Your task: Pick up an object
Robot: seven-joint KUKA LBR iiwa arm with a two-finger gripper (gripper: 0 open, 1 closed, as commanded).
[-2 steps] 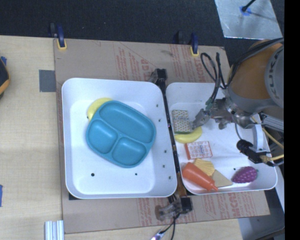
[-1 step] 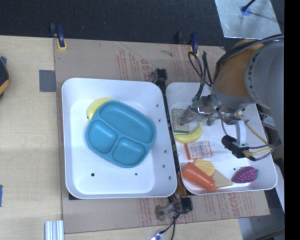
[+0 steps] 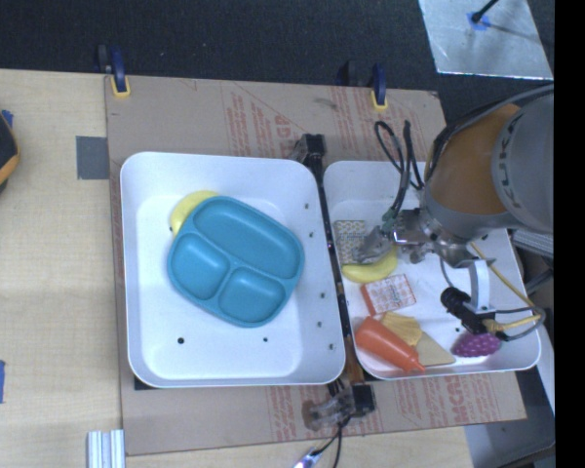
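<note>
At centre right of the frame, the pincer (image 3: 378, 247) sits low in the right bin (image 3: 526, 359), its tips at the banana (image 3: 369, 269); how far it is open cannot be told, nor whether it grips the fruit. Lower right lie a carrot (image 3: 388, 346) and grapes (image 3: 476, 343). The left bin (image 3: 146, 359) holds a blue divided plate (image 3: 236, 259).

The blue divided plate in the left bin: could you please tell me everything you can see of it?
The blue plate is a rounded, plastic-looking dish with three compartments, one large one along its upper side and two smaller ones below. It lies flat and face up, turned at a slant, a little left of the middle of the left bin. It looks clean, with nothing in it. Its upper left corner overlaps a yellow thing that peeks out from under it.
</note>
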